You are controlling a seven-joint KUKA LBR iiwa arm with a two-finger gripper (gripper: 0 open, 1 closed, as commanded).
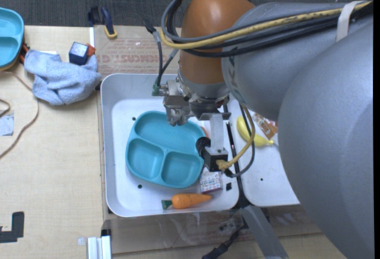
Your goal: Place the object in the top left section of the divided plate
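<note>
Blue divided plate (163, 157) in white bin (113, 133), carrot (187, 200) below gripper (177, 116); grip state impossible to tell.

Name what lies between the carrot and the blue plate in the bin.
In the camera view, only bare white bin floor separates the carrot from the plate; they lie apart.

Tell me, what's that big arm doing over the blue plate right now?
Tool low over divided plate, upper edge. Grip state unclear. Toy carrot lies in bin below plate; banana in the right-hand bin.
</note>
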